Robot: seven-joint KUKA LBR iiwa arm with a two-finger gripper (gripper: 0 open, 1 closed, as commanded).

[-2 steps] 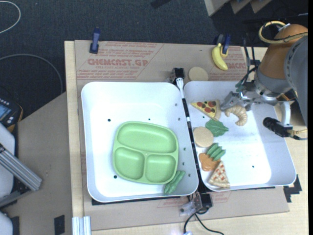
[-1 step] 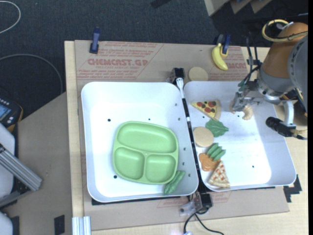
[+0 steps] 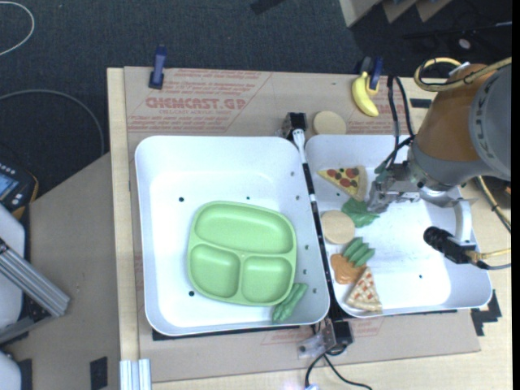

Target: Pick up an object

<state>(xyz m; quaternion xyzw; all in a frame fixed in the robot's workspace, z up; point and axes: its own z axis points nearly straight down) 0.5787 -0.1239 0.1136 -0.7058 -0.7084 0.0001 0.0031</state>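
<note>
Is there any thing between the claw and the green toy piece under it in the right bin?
Nothing visible lies between them. The claw is directly at the green toy piece in the right bin. The pizza slice and the round tan disc lie close beside it.

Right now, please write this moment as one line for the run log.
arm: over right bin | gripper: low, at green toy beside pizza slice | hold: not confirmed | left bin: green tray
</note>
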